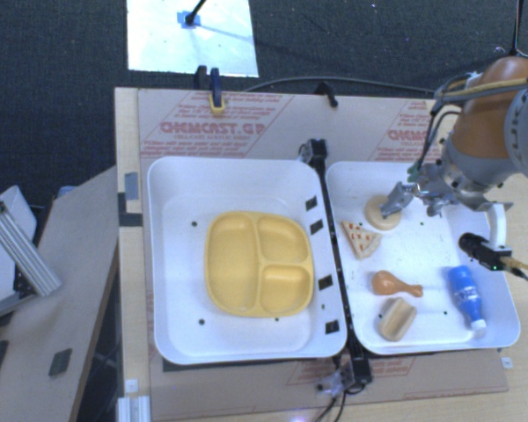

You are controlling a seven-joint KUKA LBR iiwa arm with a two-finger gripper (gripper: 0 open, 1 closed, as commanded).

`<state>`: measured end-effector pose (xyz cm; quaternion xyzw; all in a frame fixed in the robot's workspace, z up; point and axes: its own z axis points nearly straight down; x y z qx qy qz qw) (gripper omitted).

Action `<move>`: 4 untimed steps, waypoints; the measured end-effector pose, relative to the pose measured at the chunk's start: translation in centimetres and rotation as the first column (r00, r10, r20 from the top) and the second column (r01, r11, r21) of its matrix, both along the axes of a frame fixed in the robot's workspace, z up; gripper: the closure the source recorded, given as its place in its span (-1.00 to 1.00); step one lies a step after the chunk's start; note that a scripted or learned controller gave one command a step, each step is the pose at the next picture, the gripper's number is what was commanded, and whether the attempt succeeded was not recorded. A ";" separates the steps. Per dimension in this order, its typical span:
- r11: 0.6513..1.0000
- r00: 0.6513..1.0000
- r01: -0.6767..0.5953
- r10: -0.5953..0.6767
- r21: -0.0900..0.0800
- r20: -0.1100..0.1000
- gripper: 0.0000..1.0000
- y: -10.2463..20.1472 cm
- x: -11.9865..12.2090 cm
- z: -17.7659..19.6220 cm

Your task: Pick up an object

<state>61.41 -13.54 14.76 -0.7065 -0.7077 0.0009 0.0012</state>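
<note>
A round tan disc (383, 214) lies at the far left of the right bin (510, 319), with the gripper (396, 202) low over it; whether its fingers are apart or closed, I cannot tell. Nearer lie a pizza slice (361, 238), a drumstick (394, 283), a bread roll (396, 318) and a blue bottle (465, 295). The left bin (172, 236) holds a yellow divided plate (259, 264).

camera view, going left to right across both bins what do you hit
yellow tray → pizza slice → drumstick → blue bottle. The round disc, gripper and bread roll overlap these in left-right position, so I left them out.
</note>
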 end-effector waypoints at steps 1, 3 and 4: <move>1.000 1.000 -0.003 0.003 0.000 0.002 -1.00 0.9 0.3 -4.7; 1.000 1.000 -0.001 0.001 -0.002 0.010 1.00 -0.1 1.1 1.8; 1.000 1.000 0.000 0.000 -0.003 0.011 1.00 -1.1 1.5 7.4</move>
